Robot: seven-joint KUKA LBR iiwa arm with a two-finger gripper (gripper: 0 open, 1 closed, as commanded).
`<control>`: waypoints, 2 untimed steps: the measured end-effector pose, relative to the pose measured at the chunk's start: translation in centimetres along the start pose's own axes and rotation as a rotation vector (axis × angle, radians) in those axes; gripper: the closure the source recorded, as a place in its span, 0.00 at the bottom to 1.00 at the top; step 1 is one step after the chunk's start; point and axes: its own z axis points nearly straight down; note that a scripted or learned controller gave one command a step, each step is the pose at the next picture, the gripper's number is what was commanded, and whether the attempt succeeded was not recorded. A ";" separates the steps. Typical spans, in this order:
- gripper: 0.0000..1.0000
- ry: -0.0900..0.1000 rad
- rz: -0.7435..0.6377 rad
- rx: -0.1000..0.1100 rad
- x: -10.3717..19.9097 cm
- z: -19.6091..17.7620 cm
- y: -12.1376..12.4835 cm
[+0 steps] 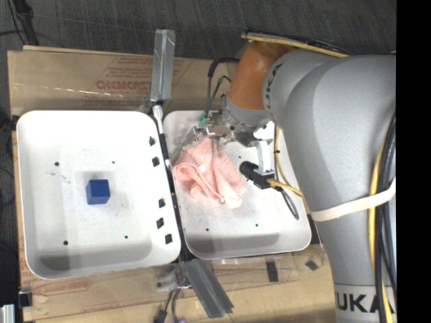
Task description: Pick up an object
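The end effector [214, 128] sits low over the pink cloth [210, 172] lying in the right bin [236, 237]; whether it is clenched cannot be told. This looks like the grasp step. Next comes a firm pinch and a straight lift.

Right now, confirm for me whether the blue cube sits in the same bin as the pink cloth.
No, the blue cube lies alone in the left bin, while the pink cloth lies crumpled in the right bin.

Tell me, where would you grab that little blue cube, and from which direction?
Probably from straight above, fingers closing on two opposite flat sides of the blue cube. It sits flat and alone on the left bin floor, well away from the walls, so nothing crowds a top-down grip.
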 end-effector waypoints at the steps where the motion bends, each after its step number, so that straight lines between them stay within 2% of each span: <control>1: 1.00 0.000 -0.004 0.002 0.1 -1.0 0.0; 2: 1.00 -0.001 -0.199 0.000 5.3 -9.9 0.7</control>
